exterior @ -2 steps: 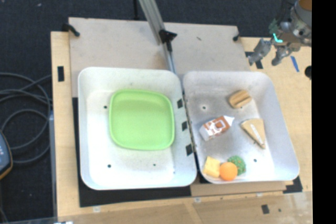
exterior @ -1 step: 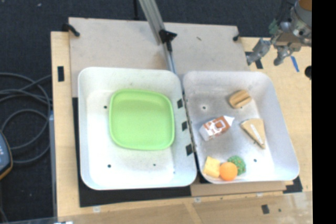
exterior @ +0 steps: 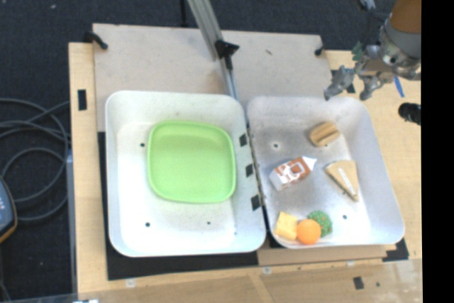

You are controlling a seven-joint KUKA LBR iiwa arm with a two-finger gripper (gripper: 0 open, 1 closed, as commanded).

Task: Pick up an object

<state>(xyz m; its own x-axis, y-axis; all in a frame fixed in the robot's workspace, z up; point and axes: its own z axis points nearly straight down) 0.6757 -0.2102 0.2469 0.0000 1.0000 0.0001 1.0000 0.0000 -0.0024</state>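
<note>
Gripper (exterior: 352,86) hung empty, fingers spread, over the right bin's (exterior: 383,181) far rim, approach barely begun; next it needed to descend onto the nearby bread roll (exterior: 323,133).

Even, bright overhead light, faint glare on the white bins (exterior: 369,152), soft low-resolution blur throughout.
</note>
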